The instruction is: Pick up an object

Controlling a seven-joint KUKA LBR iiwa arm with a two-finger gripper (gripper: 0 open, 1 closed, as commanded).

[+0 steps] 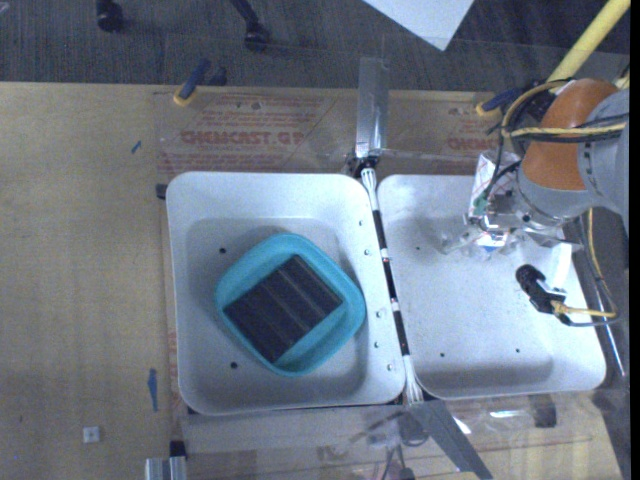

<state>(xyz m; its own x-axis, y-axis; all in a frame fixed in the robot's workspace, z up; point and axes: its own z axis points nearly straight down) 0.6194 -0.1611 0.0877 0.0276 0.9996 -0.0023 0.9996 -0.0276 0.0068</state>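
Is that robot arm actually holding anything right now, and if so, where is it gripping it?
It cannot be told. The tool sits low over the right bin, blurred by wiring. The blue tub lies untouched in the left bin.

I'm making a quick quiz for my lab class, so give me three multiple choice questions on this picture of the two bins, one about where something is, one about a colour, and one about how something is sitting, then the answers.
1. Where does the blue tray lie?
A. In the left bin
B. In the right bin
C. On the floor

2. What colour is the band above the arm's wrist?
A. Green
B. Orange
C. Purple

3. How does the blue tray sit in its bin?
A. Square to the bin's walls
B. Standing on its edge
C. Flat, turned at an angle to the walls

Answers:
1. A, the blue tray rests on the floor of the left bin.
2. B, the band is orange, above the claw that hangs over the right bin.
3. C, it lies flat with its corners turned toward the bin's walls.
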